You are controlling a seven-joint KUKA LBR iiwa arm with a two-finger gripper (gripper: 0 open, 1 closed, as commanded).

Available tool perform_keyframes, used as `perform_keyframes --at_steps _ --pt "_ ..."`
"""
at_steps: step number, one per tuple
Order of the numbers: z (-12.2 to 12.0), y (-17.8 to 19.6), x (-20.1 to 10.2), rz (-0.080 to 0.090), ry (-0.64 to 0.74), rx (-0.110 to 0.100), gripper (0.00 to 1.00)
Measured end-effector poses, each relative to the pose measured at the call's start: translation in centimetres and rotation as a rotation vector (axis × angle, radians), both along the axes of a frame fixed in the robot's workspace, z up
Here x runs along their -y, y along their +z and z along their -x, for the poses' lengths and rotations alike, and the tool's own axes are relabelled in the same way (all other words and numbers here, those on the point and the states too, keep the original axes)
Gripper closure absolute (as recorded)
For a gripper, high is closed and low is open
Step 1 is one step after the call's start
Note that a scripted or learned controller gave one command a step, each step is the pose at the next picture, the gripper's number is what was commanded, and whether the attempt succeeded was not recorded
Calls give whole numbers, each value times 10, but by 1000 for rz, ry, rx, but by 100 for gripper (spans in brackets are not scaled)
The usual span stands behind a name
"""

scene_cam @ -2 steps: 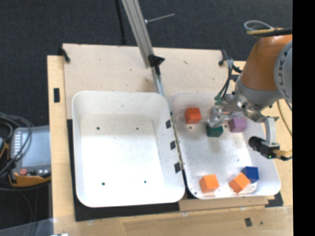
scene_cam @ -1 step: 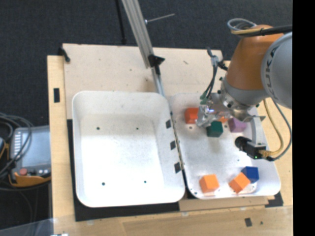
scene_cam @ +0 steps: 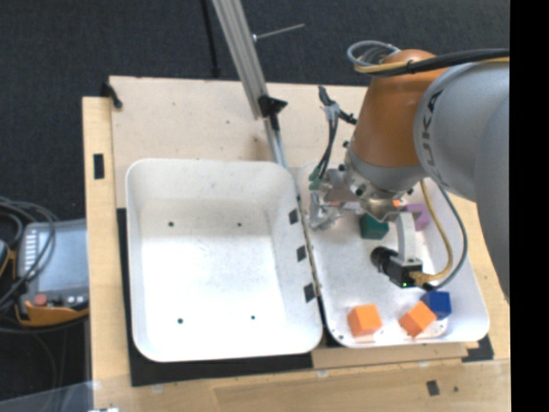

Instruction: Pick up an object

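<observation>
My gripper (scene_cam: pixel 321 211) hangs low over the far left part of the right bin (scene_cam: pixel 467 329), close to the wall shared with the left bin. A teal block (scene_cam: pixel 374 226) lies just to its right, partly under the wrist. A purple piece (scene_cam: pixel 421 218) peeks out beyond that. Two orange cubes (scene_cam: pixel 364 319) (scene_cam: pixel 418 318) and a blue cube (scene_cam: pixel 438 303) rest along the bin's near edge. The big orange and grey wrist hides the bin's far right part.
The left bin (scene_cam: pixel 214 260) sits beside it on the wooden bench. A slanted metal rail (scene_cam: pixel 244 50) rises behind the bins. A black fitting with a cable (scene_cam: pixel 393 266) hangs off the arm over the right bin's middle.
</observation>
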State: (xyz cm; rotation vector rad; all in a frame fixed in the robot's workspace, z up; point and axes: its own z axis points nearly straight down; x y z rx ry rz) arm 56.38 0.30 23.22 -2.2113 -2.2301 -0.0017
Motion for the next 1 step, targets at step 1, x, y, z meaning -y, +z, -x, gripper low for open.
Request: perform_keyframes --at_steps 1 --pt "5 -8 -56 0 -1 -2 100"
